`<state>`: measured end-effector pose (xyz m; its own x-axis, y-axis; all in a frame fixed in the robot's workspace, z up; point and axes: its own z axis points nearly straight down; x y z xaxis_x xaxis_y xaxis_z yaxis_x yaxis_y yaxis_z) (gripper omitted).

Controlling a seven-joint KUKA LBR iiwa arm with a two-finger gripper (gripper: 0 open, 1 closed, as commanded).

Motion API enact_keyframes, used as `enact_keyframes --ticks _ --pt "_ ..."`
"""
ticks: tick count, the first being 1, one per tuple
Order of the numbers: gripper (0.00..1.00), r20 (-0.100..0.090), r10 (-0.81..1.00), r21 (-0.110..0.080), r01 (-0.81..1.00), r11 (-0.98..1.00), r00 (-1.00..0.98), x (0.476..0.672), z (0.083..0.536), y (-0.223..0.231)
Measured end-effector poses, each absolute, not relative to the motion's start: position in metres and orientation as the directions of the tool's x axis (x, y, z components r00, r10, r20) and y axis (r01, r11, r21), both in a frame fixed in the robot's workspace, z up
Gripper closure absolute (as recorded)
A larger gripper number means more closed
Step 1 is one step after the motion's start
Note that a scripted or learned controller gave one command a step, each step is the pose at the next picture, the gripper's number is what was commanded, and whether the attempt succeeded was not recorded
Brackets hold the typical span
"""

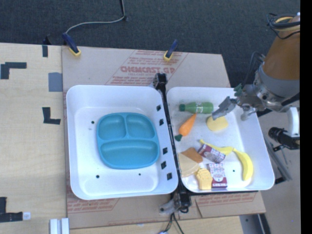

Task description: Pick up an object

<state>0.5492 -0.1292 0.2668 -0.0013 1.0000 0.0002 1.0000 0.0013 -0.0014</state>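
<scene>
Gripper [220, 112] above lemon [217, 124]; blue tray [128, 140] left bin [80, 130]

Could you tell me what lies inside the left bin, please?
The left bin holds a blue divided plate, lying flat with nothing in its compartments. What the plate covers cannot be seen.

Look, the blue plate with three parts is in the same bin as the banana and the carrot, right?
Not quite. The camera view shows the blue divided plate alone in the left bin. The banana and the carrot lie in the right bin.
</scene>
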Motion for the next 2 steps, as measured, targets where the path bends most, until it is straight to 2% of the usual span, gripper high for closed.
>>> enact_keyframes --ticks 1,2 --pt "0.00 0.000 1.000 0.005 1.000 0.002 -0.002 0.5753 0.0894 -0.0942" --pt "0.00 0.001 1.000 0.001 1.000 0.000 -0.001 0.5741 0.0879 -0.0943"
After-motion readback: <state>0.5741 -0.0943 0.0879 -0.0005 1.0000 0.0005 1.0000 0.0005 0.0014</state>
